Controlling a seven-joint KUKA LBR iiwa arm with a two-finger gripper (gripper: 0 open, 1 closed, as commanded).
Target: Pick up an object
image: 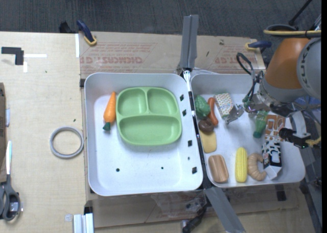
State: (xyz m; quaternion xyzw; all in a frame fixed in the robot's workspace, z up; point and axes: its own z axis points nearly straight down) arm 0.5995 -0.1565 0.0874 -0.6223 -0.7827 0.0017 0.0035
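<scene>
The right bin (232, 137) holds several toy foods. Along its left side lie a green vegetable (202, 106), a red sausage (212, 112), a brown piece (206, 125) and a yellow piece (208, 141). At the front are a hot dog bun (218, 168), a corn cob (240, 165) and a tan pastry (255, 167). My gripper (234, 114) hangs low in the bin's middle, just right of a small white patterned box (223, 103). A green bottle (260, 123), an orange carton (273, 126) and a cow-patterned carton (272, 154) lie to its right.
The left bin (138, 170) holds a green divided plate (148, 116) with a carrot (109, 109) beside it. A grey ring (66, 142) and scissors (9, 196) lie on the bench at left. The grey arm with its orange band (286, 66) looms over the right bin's far corner.
</scene>
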